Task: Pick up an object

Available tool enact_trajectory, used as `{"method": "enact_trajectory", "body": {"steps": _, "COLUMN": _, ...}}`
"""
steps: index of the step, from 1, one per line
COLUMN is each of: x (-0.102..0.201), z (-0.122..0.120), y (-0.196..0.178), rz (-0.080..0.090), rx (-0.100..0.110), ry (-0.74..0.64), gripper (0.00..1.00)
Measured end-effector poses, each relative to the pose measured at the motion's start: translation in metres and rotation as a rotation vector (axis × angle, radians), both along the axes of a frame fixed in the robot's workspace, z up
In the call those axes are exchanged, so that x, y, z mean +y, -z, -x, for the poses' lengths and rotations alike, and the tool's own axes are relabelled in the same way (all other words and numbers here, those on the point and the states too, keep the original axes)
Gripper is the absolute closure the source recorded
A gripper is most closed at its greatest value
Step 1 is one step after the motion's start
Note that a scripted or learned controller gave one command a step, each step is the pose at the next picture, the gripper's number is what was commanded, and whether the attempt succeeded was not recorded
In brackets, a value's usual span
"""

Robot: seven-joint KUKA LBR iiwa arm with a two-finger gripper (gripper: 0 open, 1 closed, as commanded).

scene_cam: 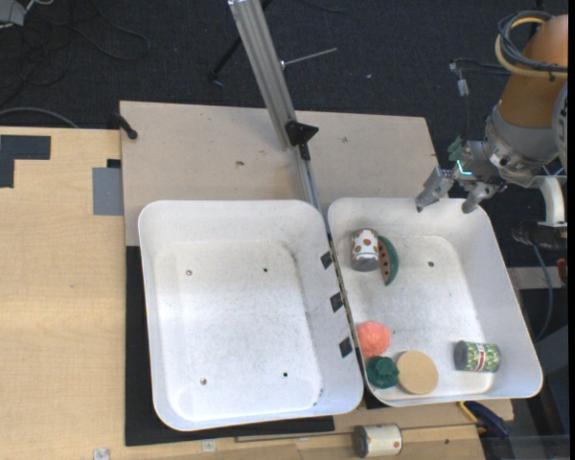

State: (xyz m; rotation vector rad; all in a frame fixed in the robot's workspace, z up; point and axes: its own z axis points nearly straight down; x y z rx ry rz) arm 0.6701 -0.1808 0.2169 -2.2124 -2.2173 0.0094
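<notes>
My gripper (454, 197) hangs over the back rim of the right bin (503, 286), near its far right corner, fingers spread open with nothing between them. In that bin lie a small white can with red spots (365, 248) against a dark green curved piece (390, 261) at the back left. At the front left sit a pink-orange lump (373, 337), a dark green lump (382, 372) and a tan round disc (418, 372). A green patterned can (476, 356) lies on its side at the front right.
The left bin (172, 257) stands beside the right one, joined by black clips. A slanted aluminium rail (273, 89) rises behind the bins. A small cylinder (378, 440) lies on the bench in front of the bins.
</notes>
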Motion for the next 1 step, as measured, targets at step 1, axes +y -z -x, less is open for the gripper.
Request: {"method": "enact_trajectory", "body": {"steps": 1, "x": 0.0003, "z": -0.0009, "y": -0.0031, "rz": 0.002, "rx": -0.004, "ry": -0.004, "gripper": 0.0}}
